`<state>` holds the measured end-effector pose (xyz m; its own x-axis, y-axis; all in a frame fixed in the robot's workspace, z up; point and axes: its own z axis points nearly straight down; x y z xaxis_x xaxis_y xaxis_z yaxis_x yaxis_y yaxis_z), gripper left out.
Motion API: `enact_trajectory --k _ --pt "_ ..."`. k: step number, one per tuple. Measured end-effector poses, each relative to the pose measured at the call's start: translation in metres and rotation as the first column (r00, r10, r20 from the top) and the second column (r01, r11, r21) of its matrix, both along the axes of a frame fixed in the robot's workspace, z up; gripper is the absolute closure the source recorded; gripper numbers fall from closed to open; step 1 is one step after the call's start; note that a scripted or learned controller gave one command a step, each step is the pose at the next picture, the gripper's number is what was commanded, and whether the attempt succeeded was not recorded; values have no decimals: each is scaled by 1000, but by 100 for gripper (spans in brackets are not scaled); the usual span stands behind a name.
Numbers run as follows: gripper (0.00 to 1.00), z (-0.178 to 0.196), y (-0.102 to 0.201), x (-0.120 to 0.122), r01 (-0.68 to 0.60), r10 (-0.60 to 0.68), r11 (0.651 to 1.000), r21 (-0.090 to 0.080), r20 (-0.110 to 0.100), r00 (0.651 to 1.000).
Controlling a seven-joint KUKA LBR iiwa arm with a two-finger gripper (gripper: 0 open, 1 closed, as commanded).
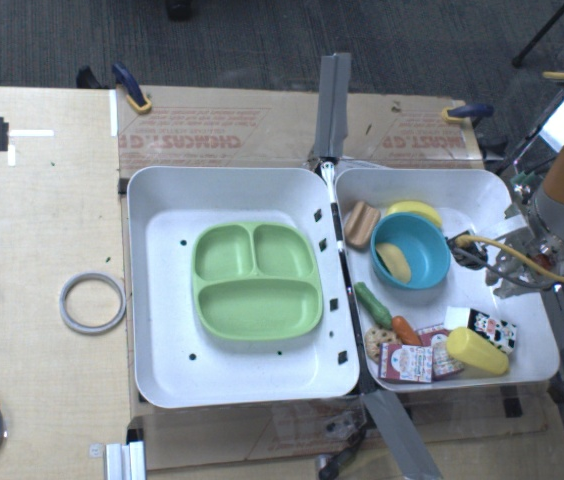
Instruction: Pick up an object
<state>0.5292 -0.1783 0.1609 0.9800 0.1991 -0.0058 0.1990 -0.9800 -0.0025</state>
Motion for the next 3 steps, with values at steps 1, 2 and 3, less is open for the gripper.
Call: enact_trajectory --k 1,2,3 --pt "100 -21 0 25 -44 44 999 -1 1 999" --pt "100 -23 34 12 -3 3 1000 1 1 1000" --pt "0 -23 34 12 -3 3 1000 0 1 1000"
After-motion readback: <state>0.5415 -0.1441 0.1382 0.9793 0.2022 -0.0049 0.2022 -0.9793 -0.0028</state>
